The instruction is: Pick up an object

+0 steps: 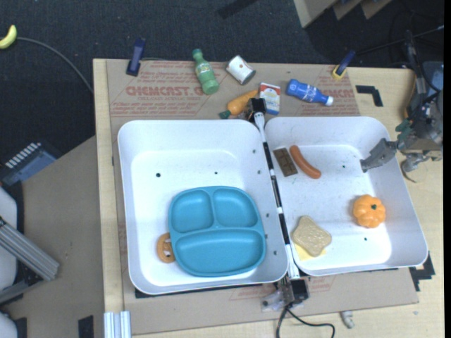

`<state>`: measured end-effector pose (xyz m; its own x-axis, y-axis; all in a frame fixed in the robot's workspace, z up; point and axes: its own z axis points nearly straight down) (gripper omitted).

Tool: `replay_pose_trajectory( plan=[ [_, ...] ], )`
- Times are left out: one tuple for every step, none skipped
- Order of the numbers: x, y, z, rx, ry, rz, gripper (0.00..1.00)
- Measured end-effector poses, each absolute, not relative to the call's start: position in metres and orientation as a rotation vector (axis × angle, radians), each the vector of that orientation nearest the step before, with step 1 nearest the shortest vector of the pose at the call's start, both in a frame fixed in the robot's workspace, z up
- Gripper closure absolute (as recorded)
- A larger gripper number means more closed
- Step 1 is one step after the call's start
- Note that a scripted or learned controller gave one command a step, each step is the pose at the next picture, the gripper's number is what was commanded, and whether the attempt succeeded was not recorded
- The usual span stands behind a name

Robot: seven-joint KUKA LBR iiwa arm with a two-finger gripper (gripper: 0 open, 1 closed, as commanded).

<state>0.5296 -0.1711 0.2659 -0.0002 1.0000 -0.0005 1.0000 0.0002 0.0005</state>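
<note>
My gripper (392, 163) hangs over the right bin's (331, 134) far right rim, open, with nothing between its fingers. Inside that bin an orange pumpkin (369, 211) lies just below and left of the gripper, apart from it. A sausage (305, 162) and a brown bar (285, 162) lie near the bin's upper left. A slice of toast (311, 236) rests at the lower left on a yellow piece (301, 252).
The left bin (141, 160) holds a blue divided plate (216, 229) and a brown pretzel (165, 248) beside it. Behind the bins lie a green bottle (206, 72), a white can (240, 69), a small carton (269, 97), a carrot (239, 104) and a blue bottle (309, 92).
</note>
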Motion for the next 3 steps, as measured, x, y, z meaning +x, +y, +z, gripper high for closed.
replay_pose_trajectory(
  plan=[
    [0.517,-0.206,0.172,2.224,2.221,-0.002,0.0],
    [0.512,-0.208,0.084,2.222,2.222,0.0,0.0],
    [0.512,-0.208,0.094,2.222,2.219,0.001,1.0]
  ],
)
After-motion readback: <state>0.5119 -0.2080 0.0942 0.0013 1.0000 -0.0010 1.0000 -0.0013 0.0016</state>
